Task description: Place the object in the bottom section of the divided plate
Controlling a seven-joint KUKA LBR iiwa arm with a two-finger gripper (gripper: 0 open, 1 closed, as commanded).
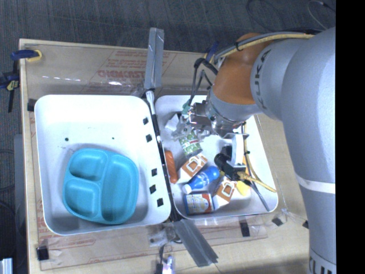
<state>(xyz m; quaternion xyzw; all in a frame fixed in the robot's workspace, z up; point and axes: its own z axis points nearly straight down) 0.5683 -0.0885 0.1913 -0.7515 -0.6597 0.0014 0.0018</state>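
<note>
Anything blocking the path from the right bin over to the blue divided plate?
Only the raised walls where the two bins meet, with black clips along them. Any item from the right bin must be lifted over that to reach the blue divided plate in the left bin. The plate's sections look bare. The gripper is low over the clutter.

bright even light | white bins (85,113) glare | soft focus, slight blur

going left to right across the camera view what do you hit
blue clamp → left bin → blue divided plate → orange carrot-like toy → blue bottle → grey arm
</note>
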